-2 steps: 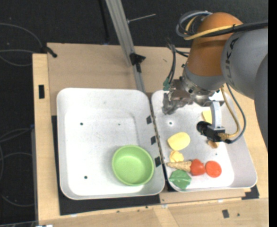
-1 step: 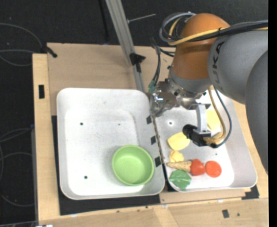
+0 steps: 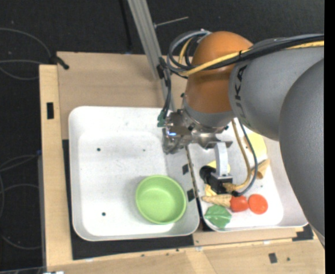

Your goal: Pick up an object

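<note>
A light green bowl point(image 3: 160, 199) sits upright in the left bin point(image 3: 99, 170), near its front right corner. In the right bin point(image 3: 282, 210), at the front, lie a green round piece point(image 3: 217, 215), a red ball point(image 3: 239, 203), an orange ball point(image 3: 258, 204) and a beige stick-like piece point(image 3: 215, 199). My gripper point(image 3: 170, 141) hangs below the orange wrist band, over the right edge of the left bin. It is behind the bowl and apart from it. I see nothing held under it.
A yellow object point(image 3: 260, 147) shows partly under the arm at the right bin's back. The ridge between the two bins point(image 3: 191, 181) runs just right of the gripper. A metal post point(image 3: 144, 27) rises behind the bins. The arm covers most of the right bin.
</note>
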Available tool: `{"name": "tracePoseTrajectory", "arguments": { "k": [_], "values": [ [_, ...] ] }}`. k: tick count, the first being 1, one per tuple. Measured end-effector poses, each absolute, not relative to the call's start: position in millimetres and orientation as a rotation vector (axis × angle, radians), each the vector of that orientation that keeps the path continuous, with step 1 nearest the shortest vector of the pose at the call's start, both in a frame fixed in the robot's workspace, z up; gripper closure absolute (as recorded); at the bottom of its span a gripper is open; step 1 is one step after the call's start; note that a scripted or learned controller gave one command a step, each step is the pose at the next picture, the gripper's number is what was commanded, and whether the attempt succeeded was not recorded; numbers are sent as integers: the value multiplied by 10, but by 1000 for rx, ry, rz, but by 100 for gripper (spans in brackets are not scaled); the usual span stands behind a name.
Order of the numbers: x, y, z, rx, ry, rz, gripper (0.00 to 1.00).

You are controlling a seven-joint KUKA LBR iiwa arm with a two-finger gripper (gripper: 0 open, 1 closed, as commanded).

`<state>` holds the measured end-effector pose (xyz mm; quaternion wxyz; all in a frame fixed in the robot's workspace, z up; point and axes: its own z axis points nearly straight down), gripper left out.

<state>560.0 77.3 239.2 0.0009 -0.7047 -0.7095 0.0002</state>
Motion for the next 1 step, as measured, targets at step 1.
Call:
{"name": "tracePoseTrajectory", "arguments": {
  "k": [1],
  "values": [
    [5608,756,2393,-2218,-2223,-2,0]
  ]
}}
